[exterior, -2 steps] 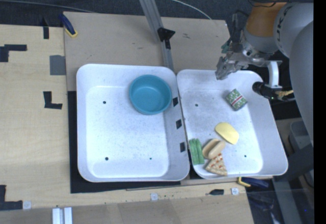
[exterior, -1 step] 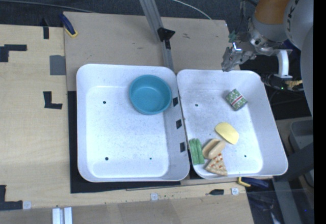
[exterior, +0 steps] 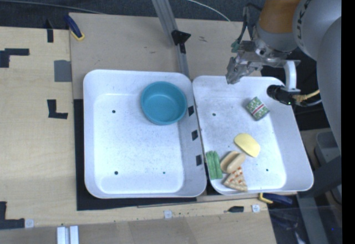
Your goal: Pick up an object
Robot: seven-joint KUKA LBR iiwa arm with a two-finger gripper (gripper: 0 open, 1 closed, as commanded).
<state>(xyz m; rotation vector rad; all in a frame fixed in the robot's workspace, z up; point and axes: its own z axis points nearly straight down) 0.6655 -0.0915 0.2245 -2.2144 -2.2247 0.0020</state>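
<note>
Your claw hangs at the far edge of the right shallow white plastic bin, close to the divide between the two bins. Whether it is parted or closed I cannot tell from this angle, and nothing is visible in its grip.

Nearest to it is the small green-and-white patterned block, lying loose on the bin floor, tilted, towards the right wall. Further towards you sit the yellow oval piece, the tan bun-shaped piece, the pizza-slice-shaped toy and the green strip, packed close together, some touching. The round blue plastic bowl rests in the left white bin at its far right corner.

Your risk, as I judge it: a descent where the claw now hangs would likely meet bare floor or the bin's rim. Going for the cluster could nudge neighbours or catch two pieces at once. The block is small and could skid aside.

The arm reaches in from the right above the counter, wrist bent downward, claw pointing at the bin.
</note>
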